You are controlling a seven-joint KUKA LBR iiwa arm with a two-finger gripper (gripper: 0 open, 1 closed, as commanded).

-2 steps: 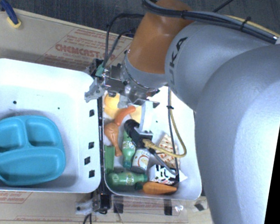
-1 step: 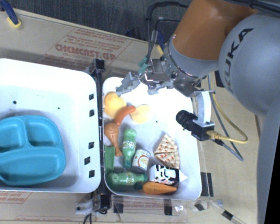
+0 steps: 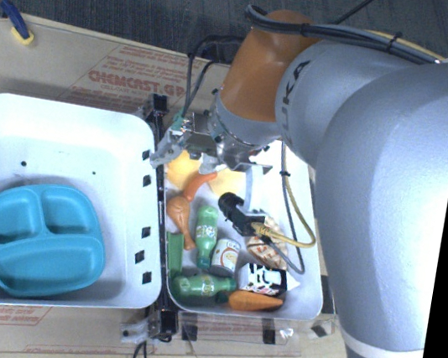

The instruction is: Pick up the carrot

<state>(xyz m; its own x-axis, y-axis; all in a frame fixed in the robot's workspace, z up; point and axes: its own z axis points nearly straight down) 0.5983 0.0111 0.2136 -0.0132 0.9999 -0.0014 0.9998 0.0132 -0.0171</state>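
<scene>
Hovering over the upper part of the right bin (image 3: 305,302), the hand (image 3: 203,152) is sitting too hidden under the wrist to tell what it is gripping. The carrot (image 3: 254,302) is lying at the lower edge of that bin, beside a green bottle (image 3: 204,286). Reaching it well probably means travelling toward the lower frame and descending straight over the carrot's middle, avoiding the bottle.

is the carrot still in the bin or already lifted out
In the bin. The carrot lies flat near the front edge of the right bin, beside a green bottle, well away from the gripper.
</scene>
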